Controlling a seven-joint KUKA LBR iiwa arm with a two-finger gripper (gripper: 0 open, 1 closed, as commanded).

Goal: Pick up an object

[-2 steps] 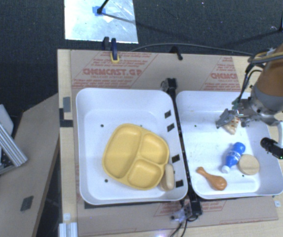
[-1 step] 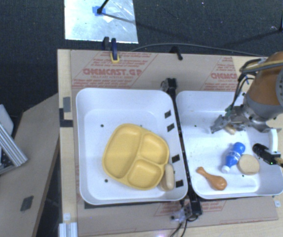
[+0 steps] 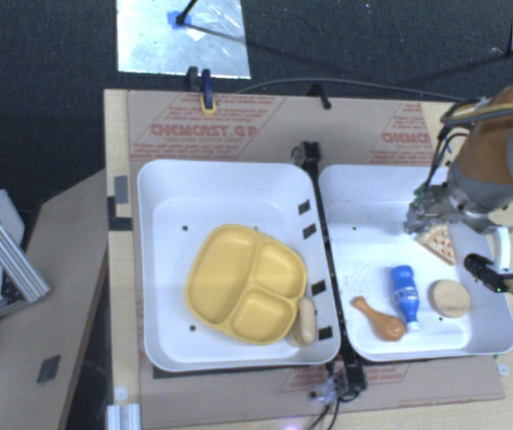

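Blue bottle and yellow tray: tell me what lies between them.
In the camera view, between the blue bottle and the yellow tray lie the drumstick, a beige piece and the bins' adjoining walls.

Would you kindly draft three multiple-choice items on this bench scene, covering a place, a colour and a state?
1. Where does the yellow tray lie?
A. left bin
B. right bin
C. bare bench

2. What colour is the bottle beside the drumstick?
A. red
B. blue
C. green

3. How does the bottle rest?
A. upright
B. lying flat
C. leaning on the bin wall

Key: 1 A, it sits in the left bin; 2 B, its body is blue; 3 B, its length lies along the right bin floor.
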